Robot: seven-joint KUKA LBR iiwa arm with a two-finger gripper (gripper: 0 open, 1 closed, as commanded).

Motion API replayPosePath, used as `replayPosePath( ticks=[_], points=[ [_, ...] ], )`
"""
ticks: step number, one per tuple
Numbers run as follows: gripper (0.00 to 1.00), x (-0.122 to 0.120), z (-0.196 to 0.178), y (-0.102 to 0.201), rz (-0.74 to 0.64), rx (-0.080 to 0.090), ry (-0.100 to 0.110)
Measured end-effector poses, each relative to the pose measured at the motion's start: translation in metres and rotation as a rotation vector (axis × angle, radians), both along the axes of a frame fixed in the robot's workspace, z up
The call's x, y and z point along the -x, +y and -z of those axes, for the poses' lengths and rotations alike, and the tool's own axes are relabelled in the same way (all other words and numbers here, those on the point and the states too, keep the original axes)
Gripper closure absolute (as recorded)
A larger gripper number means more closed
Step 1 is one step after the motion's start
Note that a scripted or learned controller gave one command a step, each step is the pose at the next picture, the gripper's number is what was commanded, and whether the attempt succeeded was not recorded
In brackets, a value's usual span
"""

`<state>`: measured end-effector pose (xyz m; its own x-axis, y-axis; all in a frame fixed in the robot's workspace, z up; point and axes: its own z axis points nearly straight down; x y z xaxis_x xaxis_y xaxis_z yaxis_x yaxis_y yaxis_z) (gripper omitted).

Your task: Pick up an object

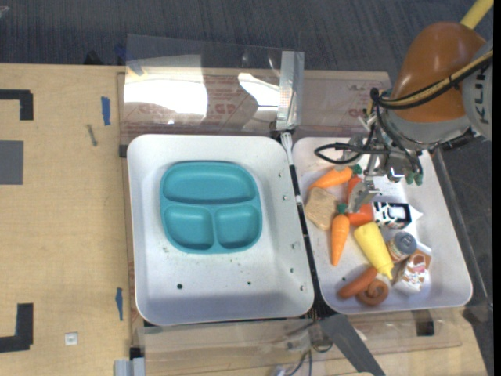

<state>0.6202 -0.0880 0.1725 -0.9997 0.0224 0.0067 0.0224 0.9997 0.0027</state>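
Note:
The right bin holds a heap of toy food. One orange carrot lies at its upper left, and a second carrot points downward near the middle. Between them sits a tan bread slice. A yellow corn cob slants toward the lower right, with a brown sausage below it. My gripper hangs low over the heap, just right of the upper carrot and above a small red piece. Nothing is visibly held.
The left bin carries a teal divided plate. A small can, a white packet and a black-and-white item crowd the right bin's right side. A clear panel stands behind the bins.

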Motion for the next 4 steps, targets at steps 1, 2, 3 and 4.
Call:
replayPosePath(
  ticks=[1,2,3,4],
  points=[
    [0.0,0.041,0.083,-0.033,-0.071,0.004,-0.019],
    [1.0,0.037,0.069,-0.032,-0.073,0.006,-0.032],
    [1.0,0.11,0.082,-0.026,0.053,0.004,-0.022],
    [1.0,0.106,-0.107,0.002,0.09,0.004,-0.024]
  ],
)
